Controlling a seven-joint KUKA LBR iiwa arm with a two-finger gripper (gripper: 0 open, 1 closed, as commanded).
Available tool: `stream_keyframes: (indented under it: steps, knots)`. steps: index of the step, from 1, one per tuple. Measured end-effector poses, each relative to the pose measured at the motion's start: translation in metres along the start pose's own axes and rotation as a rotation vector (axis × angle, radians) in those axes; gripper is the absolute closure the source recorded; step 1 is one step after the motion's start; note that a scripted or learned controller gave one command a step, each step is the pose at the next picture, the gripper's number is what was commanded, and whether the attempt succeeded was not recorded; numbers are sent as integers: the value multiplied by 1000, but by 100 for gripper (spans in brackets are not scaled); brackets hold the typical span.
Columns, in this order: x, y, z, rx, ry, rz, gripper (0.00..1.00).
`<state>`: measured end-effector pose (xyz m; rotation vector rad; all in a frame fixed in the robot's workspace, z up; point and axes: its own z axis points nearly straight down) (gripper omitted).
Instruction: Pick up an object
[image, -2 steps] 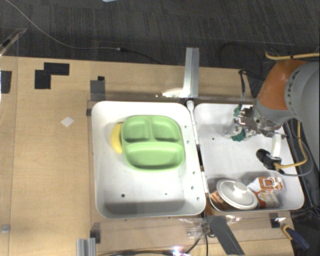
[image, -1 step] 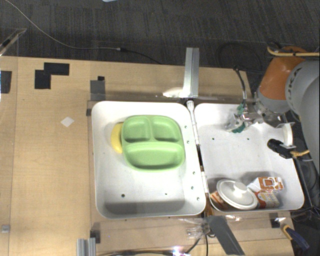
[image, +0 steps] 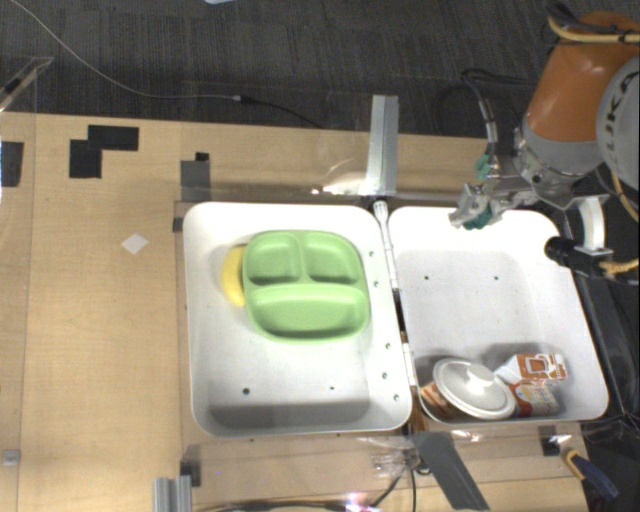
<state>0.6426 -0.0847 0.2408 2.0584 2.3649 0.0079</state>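
Our gripper hangs over the far edge of the right bin, and we cannot tell its state from this angle; nothing shows in it.

Going left to right: in the left bin we see a green divided plate lying flat, with a yellow object tucked partly under its left rim. In the right bin, a grey lidded can lies in the near corner, touching a small printed carton on its right.

We judge the can and carton the nearer candidates: they lie toward the near wall from the gripper, across the bin's bare floor. The pair sits crowded against the bin's near wall, which could hinder a clean grasp.
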Motion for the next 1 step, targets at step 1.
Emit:
stream_keyframes:
  steps: [1]
  knots:
    - [64,-38,37,5,2,18,100]
